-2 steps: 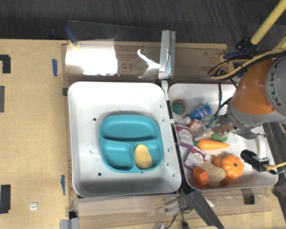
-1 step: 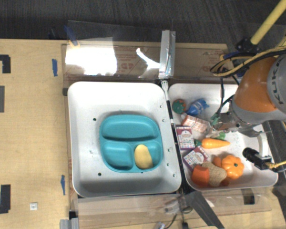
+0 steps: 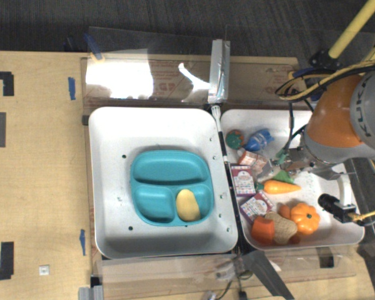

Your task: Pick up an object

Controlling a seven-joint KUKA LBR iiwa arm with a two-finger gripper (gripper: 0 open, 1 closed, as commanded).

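Note:
The right bin holds a jumble of toy foods. An orange carrot lies across its middle, with a small orange pumpkin, a round orange-red fruit and a brown lump in front of it. Several small printed boxes lie on the bin's left side. A teal ball and a blue object sit near the far edge. My gripper hangs low in this bin, just behind the carrot and right of the boxes.
The left bin carries a teal divided plate with a yellow potato-like piece in its front right compartment. A clear panel and a metal post stand behind the bins. Yellow and black cables trail at the upper right.

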